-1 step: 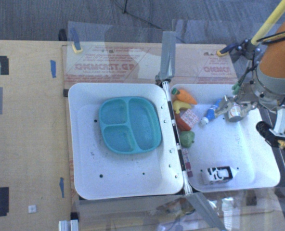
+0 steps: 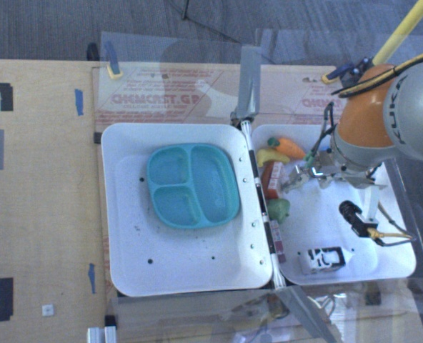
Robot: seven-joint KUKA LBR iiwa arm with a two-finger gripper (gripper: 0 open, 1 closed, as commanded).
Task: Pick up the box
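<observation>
The tabletop (image 2: pixel 40 191) carries the two bins, and everything that matters lies in the right bin (image 2: pixel 391 261). The left bin (image 2: pixel 118 263) beside it holds a teal divided plate (image 2: pixel 193 184). The arm (image 2: pixel 365 120) hangs over the right bin's far half, with the tool (image 2: pixel 306 174) low inside that bin and reaching towards its left wall. Whether the tool is released or clenched cannot be told, and nothing is seen held in it.

The box (image 2: pixel 271 176) is taken to be the small red one lying against the right bin's left wall, just beside the tool. An orange carrot (image 2: pixel 290 147) sits in the bin's far left corner, a green lump (image 2: pixel 278 209) on the box's near side, and a black-and-white item (image 2: pixel 324 258) near the bin's near edge.

By this layout the step in hand is the approach: the box has not been lifted. The next move calls for settling squarely over the box, close against the wall, without catching its neighbours.
</observation>
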